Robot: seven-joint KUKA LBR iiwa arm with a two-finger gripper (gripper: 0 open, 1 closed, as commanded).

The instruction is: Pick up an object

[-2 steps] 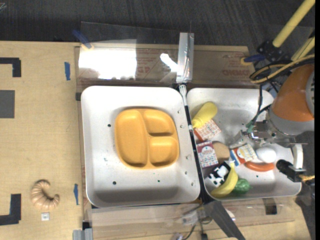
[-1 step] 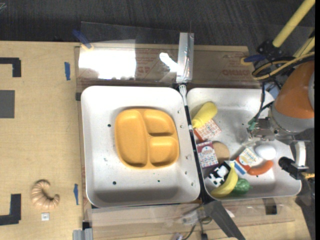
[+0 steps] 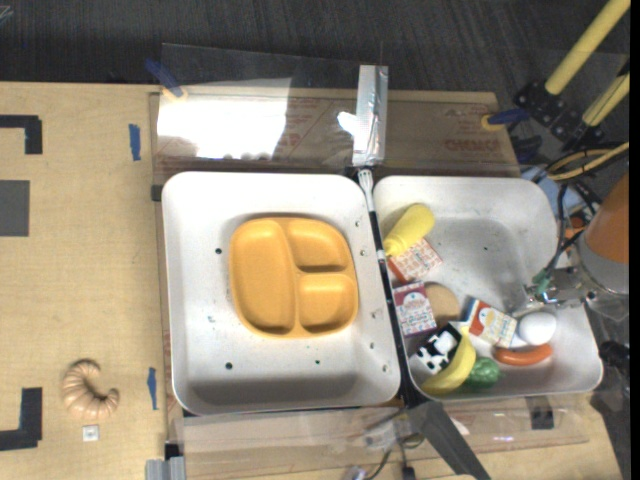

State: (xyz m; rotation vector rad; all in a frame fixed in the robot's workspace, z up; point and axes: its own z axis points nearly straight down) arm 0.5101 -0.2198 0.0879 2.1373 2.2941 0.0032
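The right bin (image 3: 500, 208) holds several toy items along its left and front sides. A yellow bottle (image 3: 408, 226) lies at the back left, with a red-and-white carton (image 3: 414, 261) and a second carton (image 3: 413, 310) in front of it. Near the front lie a banana (image 3: 455, 368), a black-and-white item (image 3: 437, 348), a green piece (image 3: 484, 372), an orange-and-white carton (image 3: 487, 323), a white egg (image 3: 537, 326) and a red-orange piece (image 3: 522, 354). My gripper (image 3: 548, 290) hangs at the bin's right side, just above and behind the egg, with nothing visibly held.
The left bin (image 3: 190, 268) carries a yellow divided plate (image 3: 293, 273). A croissant toy (image 3: 90, 388) lies on the bench at the far left. A metal strip (image 3: 370, 113) stands behind the bins. Yellow poles and cables (image 3: 585, 38) crowd the upper right.
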